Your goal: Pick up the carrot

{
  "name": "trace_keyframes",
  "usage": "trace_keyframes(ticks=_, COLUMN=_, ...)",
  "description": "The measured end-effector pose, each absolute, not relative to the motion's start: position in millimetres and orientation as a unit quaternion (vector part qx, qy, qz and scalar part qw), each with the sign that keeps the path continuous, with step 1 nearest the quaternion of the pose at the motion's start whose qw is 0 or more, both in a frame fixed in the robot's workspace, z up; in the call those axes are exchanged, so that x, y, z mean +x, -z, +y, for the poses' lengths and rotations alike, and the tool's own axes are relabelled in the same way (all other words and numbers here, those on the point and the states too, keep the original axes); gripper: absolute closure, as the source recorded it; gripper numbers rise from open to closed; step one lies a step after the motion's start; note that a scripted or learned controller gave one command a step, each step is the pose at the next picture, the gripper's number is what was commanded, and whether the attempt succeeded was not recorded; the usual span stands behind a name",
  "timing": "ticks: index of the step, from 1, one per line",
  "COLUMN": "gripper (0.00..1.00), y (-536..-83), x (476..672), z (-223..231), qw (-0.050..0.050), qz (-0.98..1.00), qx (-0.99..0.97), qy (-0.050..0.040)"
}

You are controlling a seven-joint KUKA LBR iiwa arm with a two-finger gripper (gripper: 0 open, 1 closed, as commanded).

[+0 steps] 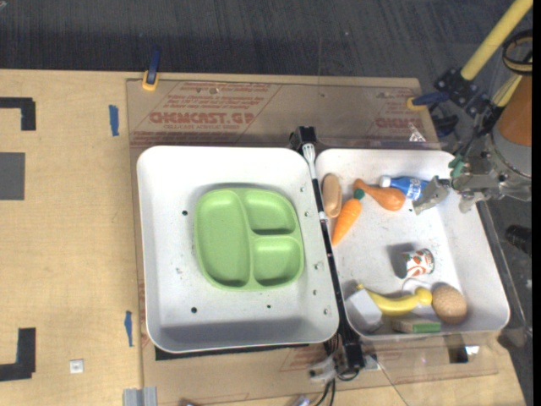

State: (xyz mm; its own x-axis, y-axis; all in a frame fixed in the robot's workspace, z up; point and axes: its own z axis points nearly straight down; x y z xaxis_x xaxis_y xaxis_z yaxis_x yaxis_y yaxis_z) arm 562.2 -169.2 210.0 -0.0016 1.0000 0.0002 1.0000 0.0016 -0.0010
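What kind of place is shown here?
Probably a robot test bench in a lab: two shallow white bins on brown cardboard, toy food such as an orange carrot, and a grey robot gripper reaching in.

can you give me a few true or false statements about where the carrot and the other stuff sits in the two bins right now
1. The carrot lies in the right bin. True.
2. The green plate sits in the right bin. False: it sits in the left bin.
3. The gripper holds the carrot. False: it is near the right bin's far right corner, apart from the carrot.
4. The banana lies near the right bin's front edge. True.
5. The carrot rests on the green plate. False: it lies on the right bin's floor, beside the divider.
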Motion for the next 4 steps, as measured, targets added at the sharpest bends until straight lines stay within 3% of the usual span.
trace_keyframes(ticks=1, gripper=0.0, y=-95, x=598.7, z=-132, qw=-0.001, qz=-0.639, qx=-0.769, qy=0.0006)
trace_keyframes(ticks=2, gripper=0.0, y=-88, x=633.7, z=-114, qw=-0.002, qz=-0.571, qx=-0.821, qy=-0.0009)
trace_keyframes(ticks=3, gripper=1.0, y=-101, x=634.0, z=-117, qw=-0.005, qz=-0.574, qx=-0.819, qy=-0.0042)
trace_keyframes(ticks=4, gripper=0.0, y=-101, x=634.3, z=-117, qw=-0.005, qz=-0.573, qx=-0.819, qy=-0.0036)
